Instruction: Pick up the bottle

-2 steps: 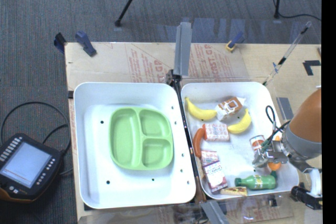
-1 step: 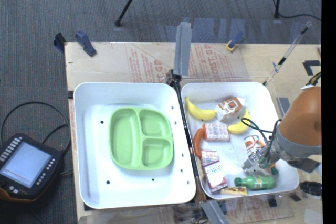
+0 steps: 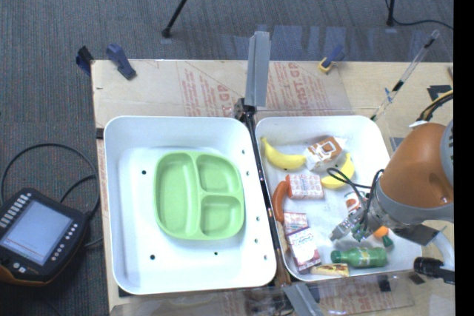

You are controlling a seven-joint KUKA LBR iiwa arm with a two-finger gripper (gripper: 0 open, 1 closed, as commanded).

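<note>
Approach phase of a pick. The bottle point(image 3: 360, 257), green with a yellow label, lies on its side along the near edge of the right bin point(image 3: 374, 131), its length running roughly left to right, close to the bin's front wall. The gripper point(image 3: 350, 227) hangs low over the same bin, just above and slightly left of the bottle, apart from it; nothing is seen between the jaws, and whether they stand wide or narrow cannot be told, since cabling and the wrist blur their outline. Neighbouring items crowd the target: a small carton point(image 3: 304, 248) just to its left, an orange piece point(image 3: 381, 232) just behind it, and further back a banana point(image 3: 283, 156) and a sausage point(image 3: 279, 197). The left bin point(image 3: 118, 159) holds a green divided plate point(image 3: 198, 195). Judged from this layout, the grasp has not begun; the next move calls for shifting toward the bottle's middle, turning the jaws across its short axis, and descending without striking the bin's front wall.
</note>
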